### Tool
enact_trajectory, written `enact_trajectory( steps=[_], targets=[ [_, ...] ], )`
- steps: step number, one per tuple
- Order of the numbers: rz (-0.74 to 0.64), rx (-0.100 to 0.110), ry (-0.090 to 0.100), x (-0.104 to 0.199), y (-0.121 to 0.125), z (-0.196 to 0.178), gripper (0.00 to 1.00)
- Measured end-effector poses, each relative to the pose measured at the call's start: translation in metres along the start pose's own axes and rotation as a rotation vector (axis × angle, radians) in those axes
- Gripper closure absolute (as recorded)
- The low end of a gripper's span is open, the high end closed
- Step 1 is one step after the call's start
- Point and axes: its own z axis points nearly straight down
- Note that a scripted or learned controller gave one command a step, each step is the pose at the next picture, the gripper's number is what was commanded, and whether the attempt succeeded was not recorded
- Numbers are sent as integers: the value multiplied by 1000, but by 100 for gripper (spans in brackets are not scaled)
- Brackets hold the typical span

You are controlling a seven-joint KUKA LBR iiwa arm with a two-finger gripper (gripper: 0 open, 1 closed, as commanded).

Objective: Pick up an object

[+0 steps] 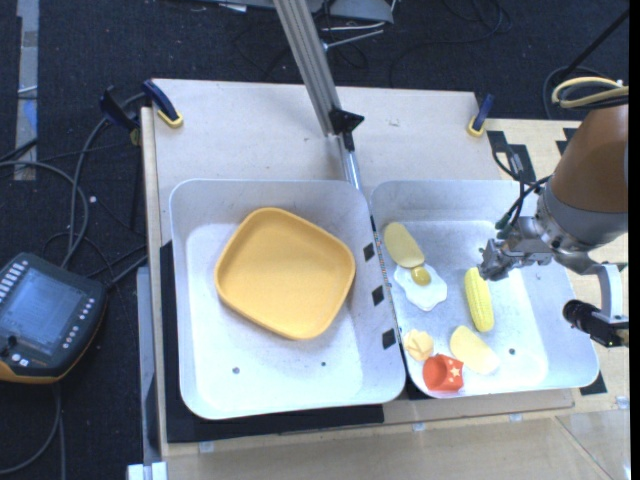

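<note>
Corn cob, one of six toy foods in the right bin, lies just beside the gripper (grip state unclear). One yellow plate occupies the left bin.

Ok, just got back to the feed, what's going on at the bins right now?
The arm has reached in over the right bin, with its gripper hovering just above the top end of the toy corn cob. Nothing is visibly held. The fried egg, a pale yellow piece, a red piece and other small toy foods lie in that bin. The left bin holds a yellow plate.
</note>
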Motion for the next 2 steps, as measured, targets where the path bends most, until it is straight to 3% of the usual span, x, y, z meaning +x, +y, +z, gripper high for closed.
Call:
enact_trajectory(
  steps=[1, 2],
  targets=[
    [0, 3, 0, 0, 1, -20, 100],
    [-5, 3, 2, 57, -2, -33, 100]
  ],
)
